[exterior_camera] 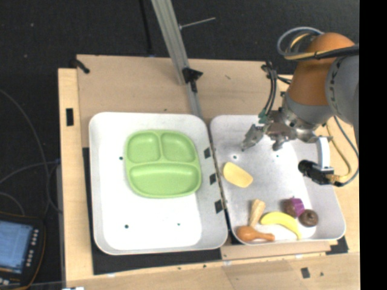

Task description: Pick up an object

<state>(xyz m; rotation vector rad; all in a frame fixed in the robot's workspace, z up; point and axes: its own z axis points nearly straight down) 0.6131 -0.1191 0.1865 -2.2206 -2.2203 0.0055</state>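
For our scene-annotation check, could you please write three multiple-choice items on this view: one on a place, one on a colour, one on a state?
1. Where does the green divided plate lie?
A. in the left bin
B. in the right bin
C. on the bare bench

2. What colour is the wedge-shaped piece nearest the gripper?
A. purple
B. yellow
C. blue

3. How does the gripper stand?
A. shut on the banana
B. pressed onto the plate
C. open, holding nothing

Answers:
1. A: the green divided plate rests in the left bin.
2. B: the wedge-shaped piece is pale yellow, lying in the right bin.
3. C: the gripper has its fingers spread with nothing between them, above the right bin's far end, well apart from the banana.
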